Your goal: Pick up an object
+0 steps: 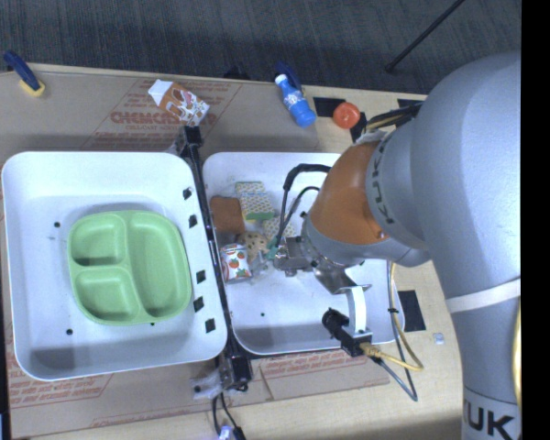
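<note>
Several small objects (243, 232) are gathered in the right bin (284, 333), near its left wall. The gripper (280, 257) is lowered beside them; its state cannot be told. A closing grasp is probably needed next.

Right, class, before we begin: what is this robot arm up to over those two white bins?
The grey arm reaches in from the right and hangs over the right bin, its wrist low above a small pile of mixed items near that bin's left side. The wrist hides the gripper, so nothing can be said to be held. The left bin holds a green tray with compartments. A blue bottle and an orange ball lie on the bench behind the bins.
</note>
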